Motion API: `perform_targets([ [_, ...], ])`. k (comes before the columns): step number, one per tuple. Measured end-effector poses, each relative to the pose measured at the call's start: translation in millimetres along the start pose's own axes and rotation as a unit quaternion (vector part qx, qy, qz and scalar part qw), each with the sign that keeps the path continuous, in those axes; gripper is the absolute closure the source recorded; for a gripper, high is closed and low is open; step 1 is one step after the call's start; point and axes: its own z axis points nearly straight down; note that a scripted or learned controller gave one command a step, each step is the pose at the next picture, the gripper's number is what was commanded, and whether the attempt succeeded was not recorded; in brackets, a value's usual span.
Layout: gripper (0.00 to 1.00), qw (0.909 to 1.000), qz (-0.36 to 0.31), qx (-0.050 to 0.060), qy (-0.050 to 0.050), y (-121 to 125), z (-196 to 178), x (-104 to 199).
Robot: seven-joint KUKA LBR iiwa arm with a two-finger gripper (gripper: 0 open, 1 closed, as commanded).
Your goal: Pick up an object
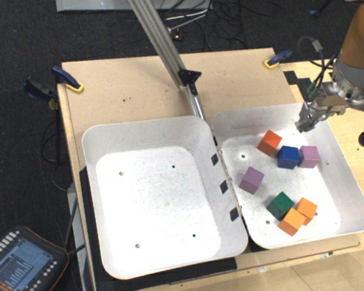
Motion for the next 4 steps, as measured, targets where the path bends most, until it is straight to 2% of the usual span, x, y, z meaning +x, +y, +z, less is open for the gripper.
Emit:
perform_targets([
  [1,1.0,1.0,0.0,0.003,0.0,0.7,5.2,0.2],
  [2,1.0,1.0,-0.003,0.003,0.002,11.8,2.9,63.6],
  [4,1.0,1.0,-0.003,0.003,0.002,28.9,-10.5,160.5],
])
